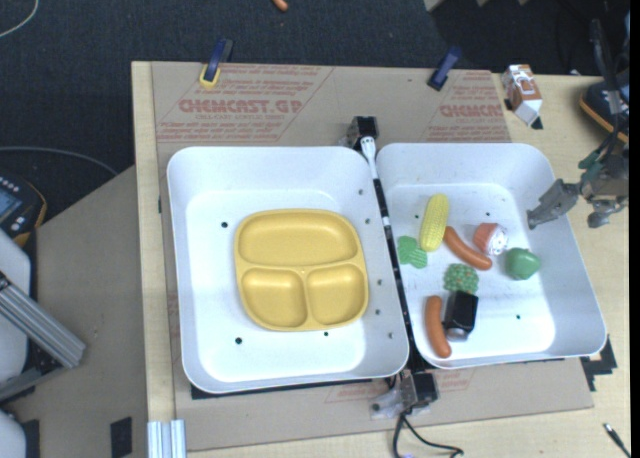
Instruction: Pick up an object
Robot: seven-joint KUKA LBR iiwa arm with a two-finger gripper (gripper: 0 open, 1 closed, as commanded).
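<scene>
The right white bin (570, 296) holds several toy foods. A yellow corn cob (434, 222) lies beside a green leafy piece (411, 252). An orange sausage (468, 248) rests between a red and white piece (489, 238) and a broccoli floret (460, 277). A round green piece (521, 264) sits furthest right. A black block (460, 312) lies against a second sausage (434, 326) near the front wall. My gripper (575, 210) hangs over the bin's right rim, open, with nothing between its fingers, up and right of the round green piece.
The left white bin (195, 246) holds a yellow divided plate (300, 268). A small red and white box (522, 92) lies on the bench behind the right bin. Clamps (213, 64) grip the board's back edge.
</scene>
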